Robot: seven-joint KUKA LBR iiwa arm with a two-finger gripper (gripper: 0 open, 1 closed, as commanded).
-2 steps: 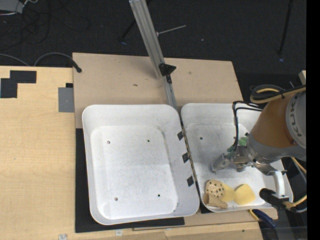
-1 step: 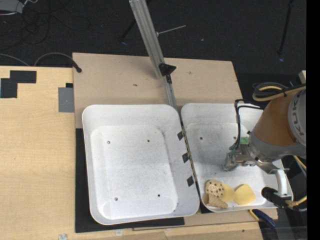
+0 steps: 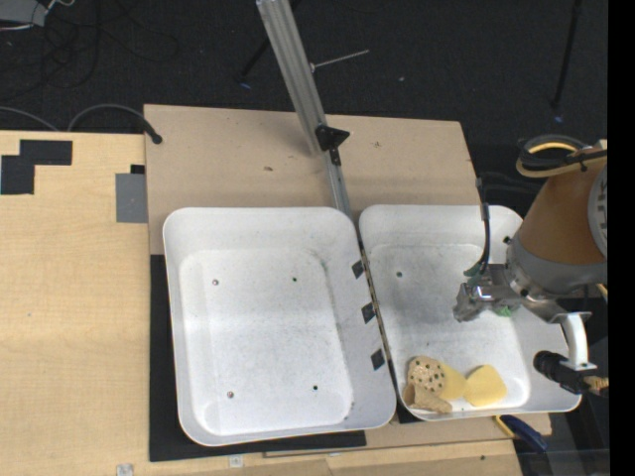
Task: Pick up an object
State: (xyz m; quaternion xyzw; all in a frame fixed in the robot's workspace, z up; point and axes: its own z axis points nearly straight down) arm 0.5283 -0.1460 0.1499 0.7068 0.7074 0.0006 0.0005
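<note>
In the right bin (image 3: pixel 427 246), several small objects lie in the near corner: a tan spotted piece (image 3: pixel 427 374), a yellow piece (image 3: pixel 485 387) and a pale yellow piece (image 3: pixel 451 384) between them. My gripper (image 3: pixel 474 300) hangs over the right side of this bin, above and to the right of those objects and apart from them. A small green thing (image 3: pixel 504 309) shows just beside the wrist. The arm's orange band (image 3: pixel 566 221) and grey wrist rise to the right.
The left bin (image 3: pixel 263 315) sits beside the right one, with a divider and black clips (image 3: pixel 367 310) between them. A slanted metal rail (image 3: pixel 298 77) rises behind the bins. A wooden board lies under both.
</note>
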